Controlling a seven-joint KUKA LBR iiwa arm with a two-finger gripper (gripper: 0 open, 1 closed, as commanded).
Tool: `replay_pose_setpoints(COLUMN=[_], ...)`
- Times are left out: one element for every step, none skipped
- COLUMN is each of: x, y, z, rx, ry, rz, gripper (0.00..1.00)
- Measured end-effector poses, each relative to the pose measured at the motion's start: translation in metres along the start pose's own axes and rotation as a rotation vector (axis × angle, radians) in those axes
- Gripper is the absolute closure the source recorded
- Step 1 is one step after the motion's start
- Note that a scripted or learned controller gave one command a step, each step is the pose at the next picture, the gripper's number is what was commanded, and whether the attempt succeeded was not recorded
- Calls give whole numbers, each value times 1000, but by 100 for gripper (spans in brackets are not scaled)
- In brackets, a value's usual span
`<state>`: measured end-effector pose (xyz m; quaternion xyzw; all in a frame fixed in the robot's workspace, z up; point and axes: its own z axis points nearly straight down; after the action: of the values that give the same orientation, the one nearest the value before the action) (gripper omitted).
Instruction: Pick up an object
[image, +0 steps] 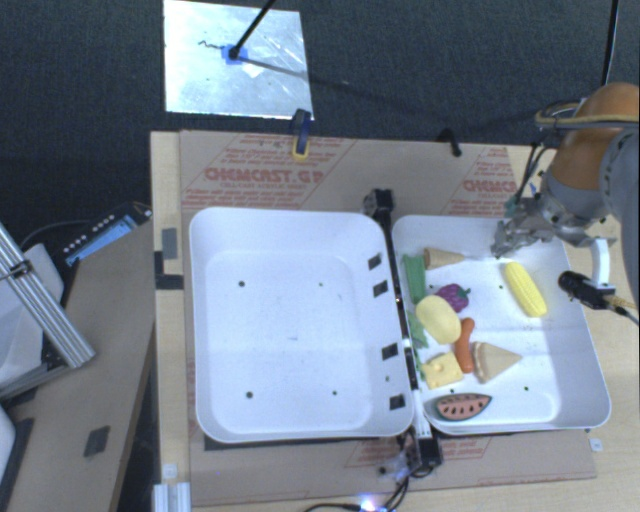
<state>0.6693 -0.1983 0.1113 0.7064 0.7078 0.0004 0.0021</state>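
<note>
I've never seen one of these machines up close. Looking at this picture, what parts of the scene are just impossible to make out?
- The gripper, camera view: small and blurred over the right bin, so its finger state can't be read.
- The arm: cut off by the picture's right edge.
- The purple toy: partly covered by the yellow pepper-like toy.
- The green toy: lies against the bin's wall, too small to identify.
</note>
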Motion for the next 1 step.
replay_pose_setpoints(x=[11], y=[0], z=[-9], rx=[1], ry=[1], rz=[-2], gripper=[100])
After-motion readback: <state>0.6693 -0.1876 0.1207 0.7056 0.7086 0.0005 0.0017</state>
